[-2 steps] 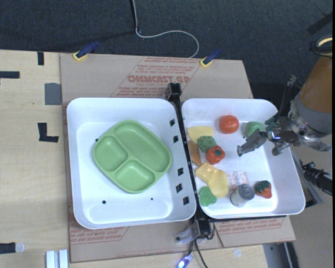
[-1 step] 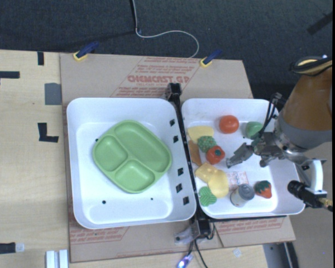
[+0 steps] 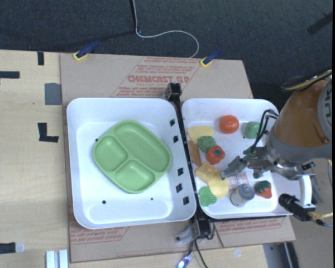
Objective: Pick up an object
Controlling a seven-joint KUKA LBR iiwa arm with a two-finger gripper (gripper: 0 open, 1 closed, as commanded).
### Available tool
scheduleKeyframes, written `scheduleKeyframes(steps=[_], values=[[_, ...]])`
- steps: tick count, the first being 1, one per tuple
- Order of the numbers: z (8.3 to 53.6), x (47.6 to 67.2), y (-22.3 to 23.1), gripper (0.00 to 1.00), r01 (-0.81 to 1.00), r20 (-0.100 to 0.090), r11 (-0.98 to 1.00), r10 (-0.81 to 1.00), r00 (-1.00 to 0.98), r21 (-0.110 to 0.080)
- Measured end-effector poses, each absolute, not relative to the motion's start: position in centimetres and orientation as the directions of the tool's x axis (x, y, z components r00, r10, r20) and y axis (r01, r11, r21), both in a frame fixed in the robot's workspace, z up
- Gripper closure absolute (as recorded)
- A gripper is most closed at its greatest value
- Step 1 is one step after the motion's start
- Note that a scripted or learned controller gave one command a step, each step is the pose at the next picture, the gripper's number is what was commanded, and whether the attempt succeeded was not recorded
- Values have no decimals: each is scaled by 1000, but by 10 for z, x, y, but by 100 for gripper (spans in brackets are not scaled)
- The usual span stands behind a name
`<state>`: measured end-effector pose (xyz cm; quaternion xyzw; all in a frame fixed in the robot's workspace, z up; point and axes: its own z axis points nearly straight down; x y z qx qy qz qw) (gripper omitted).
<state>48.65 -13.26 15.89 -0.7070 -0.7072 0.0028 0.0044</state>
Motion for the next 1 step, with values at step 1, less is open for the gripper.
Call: scheduleKeyframes(steps=[1], values=[[108, 486, -140, 0, 1000, 3, 0, 1000, 0, -10]])
